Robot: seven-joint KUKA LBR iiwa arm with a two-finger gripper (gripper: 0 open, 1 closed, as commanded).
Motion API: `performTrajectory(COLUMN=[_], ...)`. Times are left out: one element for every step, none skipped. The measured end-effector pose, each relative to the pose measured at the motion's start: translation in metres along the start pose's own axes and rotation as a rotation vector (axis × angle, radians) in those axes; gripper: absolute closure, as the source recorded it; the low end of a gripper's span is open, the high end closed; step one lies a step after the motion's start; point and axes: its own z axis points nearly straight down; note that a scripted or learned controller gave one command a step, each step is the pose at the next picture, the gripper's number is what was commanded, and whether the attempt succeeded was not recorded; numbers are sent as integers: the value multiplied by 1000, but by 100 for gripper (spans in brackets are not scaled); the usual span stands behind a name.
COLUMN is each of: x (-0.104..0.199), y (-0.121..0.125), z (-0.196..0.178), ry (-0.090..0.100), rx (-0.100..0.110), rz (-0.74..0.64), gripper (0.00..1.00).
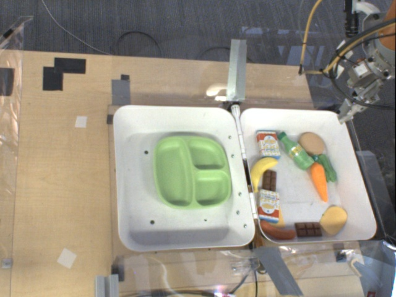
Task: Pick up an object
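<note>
1. The arm's end effector (pixel 348 111) hangs at the upper right, over the far right corner of the right bin (pixel 365 184). Whether it is wide or narrow cannot be told from this slant, and nothing shows in it.
2. The right bin holds all the loose toy food. A small red and white carton (pixel 268 144) lies near the bin's far left side.
3. Just right of that carton, a green bottle (pixel 294 151) lies tilted, its cap toward the far left.
4. A brown, egg-shaped potato (pixel 312 143) sits beside the bottle on its right, touching or nearly touching it.
5. An orange carrot (pixel 319 180) with green leaves points toward the near edge, just below the bottle and potato.
6. A yellow banana (pixel 260 169) curves along the left wall, and a chocolate bar (pixel 268 179) rests beside it.
7. A second carton (pixel 268 205) lies below that bar, toward the near side.
8. A reddish brown sausage (pixel 278 231) lies along the near wall, with a second chocolate bar (pixel 307 229) just right of it.
9. A tan, rounded piece of food (pixel 334 219) sits at the near right, touching that second bar.
10. The left bin (pixel 133 166) holds a green divided plate (pixel 192 171) with three sections, lying flat near its middle.
11. Both bins rest side by side on the wooden bench (pixel 55 184), with a metal bracket (pixel 237 70) standing at their far junction.
</note>
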Motion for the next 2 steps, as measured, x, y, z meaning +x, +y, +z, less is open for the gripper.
performTrajectory(x=[-10,-8], y=[18,7], z=[41,-18], ry=[-2,2], rx=[-2,2], rz=[-401,-497], gripper=[100,100])
